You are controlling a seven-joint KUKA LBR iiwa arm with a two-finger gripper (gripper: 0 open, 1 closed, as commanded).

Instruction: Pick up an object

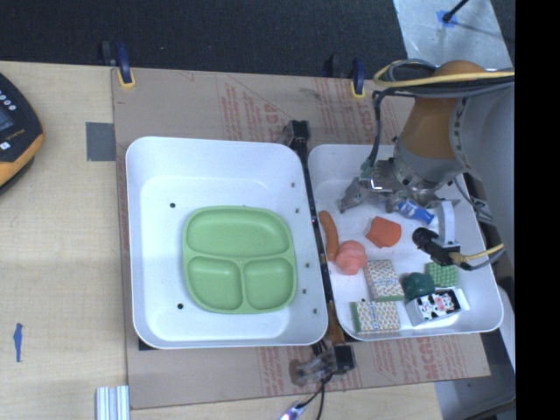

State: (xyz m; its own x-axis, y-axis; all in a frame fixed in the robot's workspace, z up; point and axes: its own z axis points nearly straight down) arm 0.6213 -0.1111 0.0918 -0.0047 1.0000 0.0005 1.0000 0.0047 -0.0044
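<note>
A wooden counter [61,261] is covered by cardboard carrying two white bins. The left bin [157,160] is occupied by a green divided plate [239,258]. In the right bin [337,160], an orange sausage [328,233], pink ball [351,257], orange block [383,231], patterned pads [383,278] and a card box [437,305] are crowded together. The tool [372,186] is positioned over the bin's upper part; whether it is open cannot be told.

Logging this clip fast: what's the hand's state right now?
Hand: over the right bin; open or closed cannot be told, nothing visibly held.
</note>
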